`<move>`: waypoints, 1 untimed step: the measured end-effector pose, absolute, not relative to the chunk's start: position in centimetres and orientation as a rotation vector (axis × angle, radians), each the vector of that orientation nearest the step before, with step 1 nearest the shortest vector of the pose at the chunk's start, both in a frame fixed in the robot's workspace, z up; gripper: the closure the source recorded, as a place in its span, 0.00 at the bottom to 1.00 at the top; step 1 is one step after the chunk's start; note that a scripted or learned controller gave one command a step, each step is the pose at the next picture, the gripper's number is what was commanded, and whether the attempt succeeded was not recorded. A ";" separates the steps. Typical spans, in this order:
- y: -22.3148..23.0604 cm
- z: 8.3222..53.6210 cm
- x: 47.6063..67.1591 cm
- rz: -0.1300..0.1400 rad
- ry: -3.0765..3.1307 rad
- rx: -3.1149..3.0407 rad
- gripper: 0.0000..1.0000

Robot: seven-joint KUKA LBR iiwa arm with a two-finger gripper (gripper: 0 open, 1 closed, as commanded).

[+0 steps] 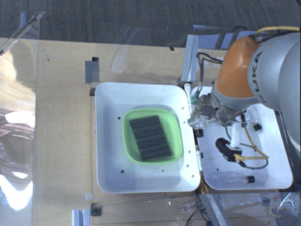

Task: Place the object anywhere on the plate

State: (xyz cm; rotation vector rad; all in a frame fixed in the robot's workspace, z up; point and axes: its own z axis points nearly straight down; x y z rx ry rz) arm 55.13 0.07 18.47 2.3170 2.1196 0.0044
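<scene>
Fingers (201, 119) well right of dark ribbed rectangular slab (150, 137) on green plate (127, 136).

so the arm (249, 69) runs straight off the right edge, and its bulk covers most of the back half of the right bin (275, 168), so what's underneath is anyone's guess. The gripper (201, 117) sits tucked under the wrist by that bin's left wall, mostly blocked from above. There's a small dark speck (250, 178) near the bin's front and a second speck (256, 126) further back, both too tiny to name. The dark ridged object (150, 138) on the green plate (178, 135) is too soft to identify
</scene>
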 end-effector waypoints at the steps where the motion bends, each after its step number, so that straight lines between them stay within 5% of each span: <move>1: 0.0 18.5 55.1 0.005 2.119 2.318 0.00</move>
